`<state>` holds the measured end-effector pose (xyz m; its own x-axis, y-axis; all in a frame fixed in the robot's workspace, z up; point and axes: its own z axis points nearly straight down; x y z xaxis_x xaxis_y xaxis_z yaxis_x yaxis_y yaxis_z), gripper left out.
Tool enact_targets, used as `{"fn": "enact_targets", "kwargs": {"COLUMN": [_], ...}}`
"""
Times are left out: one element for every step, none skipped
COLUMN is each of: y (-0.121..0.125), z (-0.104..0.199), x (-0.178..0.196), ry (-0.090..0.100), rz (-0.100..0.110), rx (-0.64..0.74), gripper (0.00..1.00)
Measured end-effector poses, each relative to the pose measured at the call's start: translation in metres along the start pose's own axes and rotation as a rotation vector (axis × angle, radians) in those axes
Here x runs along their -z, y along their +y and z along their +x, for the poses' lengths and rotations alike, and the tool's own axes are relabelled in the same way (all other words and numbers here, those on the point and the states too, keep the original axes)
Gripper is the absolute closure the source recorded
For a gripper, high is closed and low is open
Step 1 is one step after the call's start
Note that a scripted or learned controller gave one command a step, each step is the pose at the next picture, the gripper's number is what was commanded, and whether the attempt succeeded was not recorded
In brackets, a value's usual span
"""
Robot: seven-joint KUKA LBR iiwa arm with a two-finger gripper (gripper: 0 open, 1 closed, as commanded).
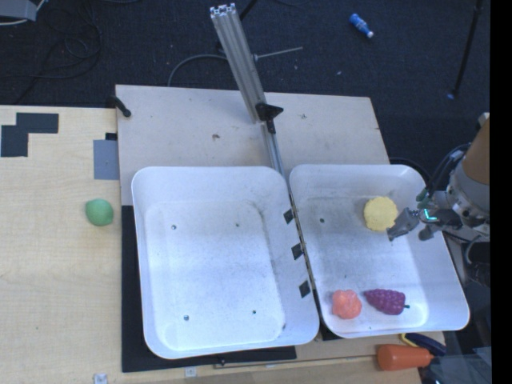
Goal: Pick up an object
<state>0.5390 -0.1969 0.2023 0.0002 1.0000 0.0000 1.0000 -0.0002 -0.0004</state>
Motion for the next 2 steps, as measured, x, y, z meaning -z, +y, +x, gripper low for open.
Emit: {"fn": "enact_targets", "kwargs": {"y": [0.0, 0.007], "z": [0.0, 0.007], "x": [0.0, -0.055], "ry": [0.0, 0.001], "rz": [0.0, 0.004], "rx": [0.0, 0.001], "gripper": [0.0, 0.0]}}
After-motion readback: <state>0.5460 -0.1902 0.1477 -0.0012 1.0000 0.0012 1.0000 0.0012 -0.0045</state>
